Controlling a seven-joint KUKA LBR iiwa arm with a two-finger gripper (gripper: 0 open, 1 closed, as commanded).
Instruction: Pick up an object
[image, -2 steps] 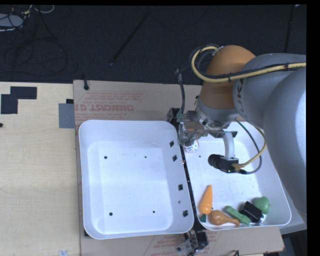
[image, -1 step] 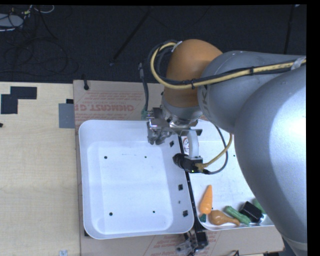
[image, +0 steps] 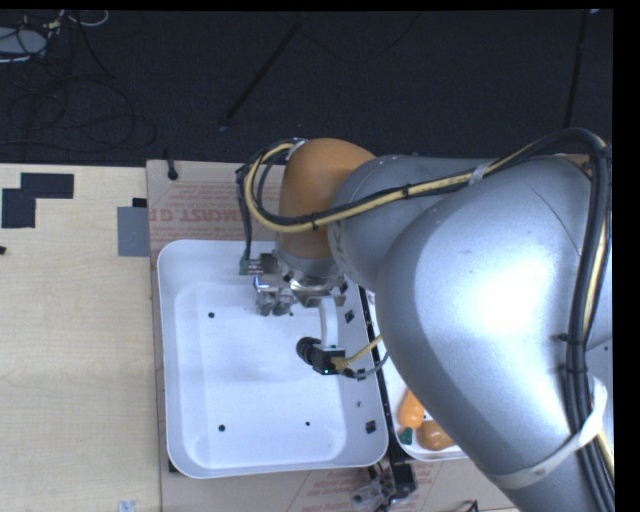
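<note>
My gripper (image: 273, 298) hangs low over the far part of the left white bin (image: 200, 330), near its back wall. The grey arm with its orange band (image: 315, 195) reaches in from the right and covers most of the right bin. Two orange objects (image: 420, 422) lie in the visible sliver of the right bin (image: 440, 455), under the arm. I see nothing held in the gripper. A black part with a yellow cable (image: 318, 355) hangs off the wrist over the left bin's right side.
The left bin's floor shows a few small dark dots. Brown cardboard (image: 200, 205) lies under the bins and a light wooden bench top (image: 70, 340) extends to the left. The bulky arm link (image: 500, 320) fills the right side.
</note>
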